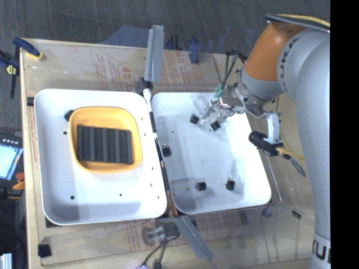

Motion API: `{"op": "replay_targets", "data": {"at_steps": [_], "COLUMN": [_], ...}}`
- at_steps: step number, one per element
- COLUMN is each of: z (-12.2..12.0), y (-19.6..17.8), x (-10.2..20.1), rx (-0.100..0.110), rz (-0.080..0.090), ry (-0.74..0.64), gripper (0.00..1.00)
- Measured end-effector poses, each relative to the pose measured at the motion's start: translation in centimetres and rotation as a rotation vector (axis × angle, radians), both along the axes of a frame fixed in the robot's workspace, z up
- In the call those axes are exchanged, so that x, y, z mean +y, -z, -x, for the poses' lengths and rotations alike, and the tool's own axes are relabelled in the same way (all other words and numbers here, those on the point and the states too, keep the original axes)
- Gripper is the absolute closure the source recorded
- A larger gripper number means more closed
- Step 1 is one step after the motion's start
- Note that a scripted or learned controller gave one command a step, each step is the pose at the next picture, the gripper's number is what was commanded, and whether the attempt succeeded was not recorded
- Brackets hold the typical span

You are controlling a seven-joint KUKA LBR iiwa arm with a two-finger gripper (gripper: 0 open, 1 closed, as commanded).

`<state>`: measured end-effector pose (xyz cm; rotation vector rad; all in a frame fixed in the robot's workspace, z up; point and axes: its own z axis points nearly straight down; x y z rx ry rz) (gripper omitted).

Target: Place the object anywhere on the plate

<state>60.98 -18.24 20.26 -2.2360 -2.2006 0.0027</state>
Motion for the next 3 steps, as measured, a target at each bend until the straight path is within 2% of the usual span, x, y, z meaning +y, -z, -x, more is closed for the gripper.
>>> {"op": "replay_targets", "data": {"at_steps": [1, 2, 3], "z": [-0.7, 1.6, 1.6], "y": [1.2, 1.2, 1.2], "x": [12.4, 16.8, 16.8], "rx": [0.0, 0.002, 0.001], "rz": [0.0, 0.0, 0.0], "ry": [-0.172, -0.355, -0.355], "gripper": [1.0, 1.0, 0.0]}}
